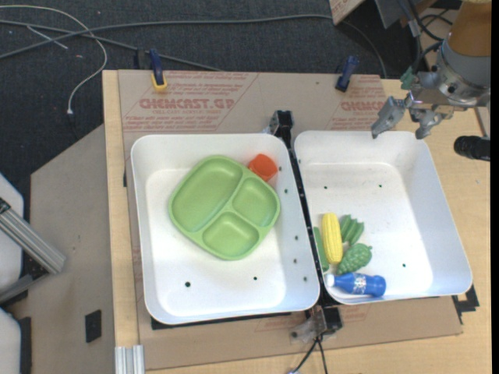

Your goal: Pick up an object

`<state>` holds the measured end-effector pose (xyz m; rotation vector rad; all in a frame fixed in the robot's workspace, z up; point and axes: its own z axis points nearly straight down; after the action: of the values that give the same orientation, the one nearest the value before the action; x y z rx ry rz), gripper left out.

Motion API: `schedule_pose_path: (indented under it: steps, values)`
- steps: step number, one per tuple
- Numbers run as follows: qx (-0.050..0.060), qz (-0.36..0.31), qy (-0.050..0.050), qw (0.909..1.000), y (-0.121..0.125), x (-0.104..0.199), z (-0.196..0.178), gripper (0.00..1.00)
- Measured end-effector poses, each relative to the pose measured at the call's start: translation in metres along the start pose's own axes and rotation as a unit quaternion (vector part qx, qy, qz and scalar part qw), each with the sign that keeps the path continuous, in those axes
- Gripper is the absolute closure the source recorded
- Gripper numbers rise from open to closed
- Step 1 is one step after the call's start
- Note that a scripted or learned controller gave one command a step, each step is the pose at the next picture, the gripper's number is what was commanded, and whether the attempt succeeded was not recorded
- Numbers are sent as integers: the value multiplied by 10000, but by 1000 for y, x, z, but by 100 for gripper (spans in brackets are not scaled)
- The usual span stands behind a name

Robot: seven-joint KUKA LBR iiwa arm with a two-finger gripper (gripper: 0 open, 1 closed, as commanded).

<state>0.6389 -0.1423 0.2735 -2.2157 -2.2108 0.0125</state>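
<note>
On the bench you are seeing a brown cardboard sheet lying under both bins, with red printing along its far part. Two blue clamps are gripping its far edge, one clamp at the left and another clamp further right. Beyond the bench, on the dark floor, a grey cable is running in loops.

On the sheet, the left bin and the right bin are sitting side by side, touching along their middle edge. The left bin is holding a green divided plate with three compartments, lying flat near the bin's middle. An orange object is sitting just beside the far right corner of the plate, touching its rim or nearly so.

In the right bin, the objects are all gathering at the near left corner. A yellow corn cob is lying on green toy vegetables, and a blue and white bottle-like object is lying on its side just near of them, against the bin's near wall.

At the far right, the arm is reaching in, and the gripper is hanging above the far edge of the right bin. Its two fingers are spreading apart with nothing between them, well apart from the objects.
</note>
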Motion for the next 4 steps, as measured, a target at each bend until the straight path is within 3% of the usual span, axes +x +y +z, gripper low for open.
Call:
schedule_pose_path:
  steps: [1,3,4]
  values:
    - [-65,-12,-11,10000,2,0,-8,0]
    - [-37,-6,-5,10000,13,-17,95,0]
    - [-37,-17,-2,10000,12,-7,152,0]
